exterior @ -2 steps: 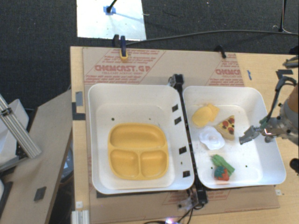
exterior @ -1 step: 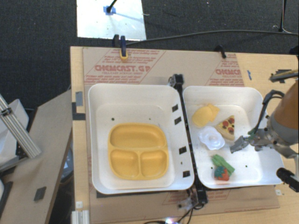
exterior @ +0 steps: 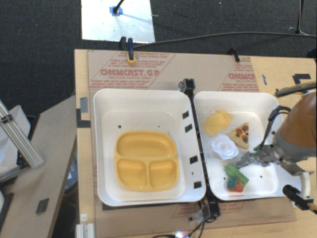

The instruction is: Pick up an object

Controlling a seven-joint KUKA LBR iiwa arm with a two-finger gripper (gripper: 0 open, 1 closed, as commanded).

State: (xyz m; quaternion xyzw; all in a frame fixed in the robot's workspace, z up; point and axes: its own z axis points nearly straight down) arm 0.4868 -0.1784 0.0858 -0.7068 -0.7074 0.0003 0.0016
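Partly cut off at right, arm (exterior: 299,128); jaws (exterior: 246,158) low beside green toy (exterior: 235,172), grip state unclear.

Right bin (exterior: 262,101): 4 items crowd its centre and near half — yellow piece (exterior: 218,122), pizza slice (exterior: 241,135), clear white cup (exterior: 224,147), green and red toy (exterior: 235,178) toward the tabletop's near edge. The hand (exterior: 246,158) lies low between the cup and the green and red toy, close to both. Open floor along the bin's far wall and in its near right corner.

Left bin (exterior: 106,133): yellow 3-compartment tray (exterior: 146,159) fills the middle. Open floor rings it, widest along the far wall.

Divider (exterior: 196,138) between the bins: raised rims with black clips.
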